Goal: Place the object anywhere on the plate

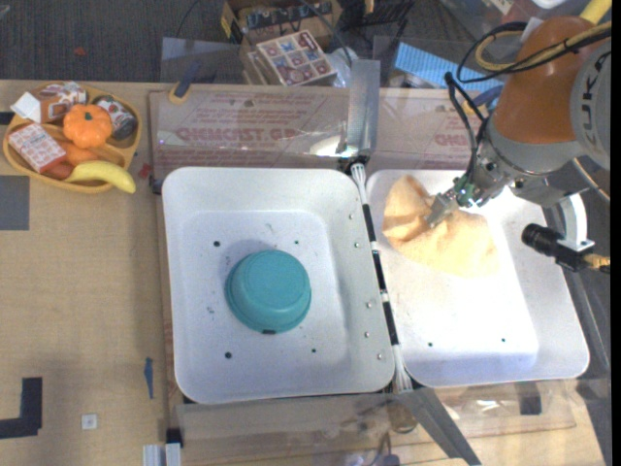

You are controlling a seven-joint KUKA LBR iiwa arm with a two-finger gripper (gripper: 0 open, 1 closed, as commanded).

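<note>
White bins (184, 260), teal plate (269, 291), hand (441, 210) on cloth (456, 241)

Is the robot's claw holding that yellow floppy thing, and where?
It looks so. The gripper meets the yellow cloth near its upper middle, where the cloth bunches up. The pinch itself is too small to see for sure.

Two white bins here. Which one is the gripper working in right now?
The right-hand bin, the one holding the pale yellow cloth. The gripper is down at that cloth. The left bin holds only the teal plate.
</note>
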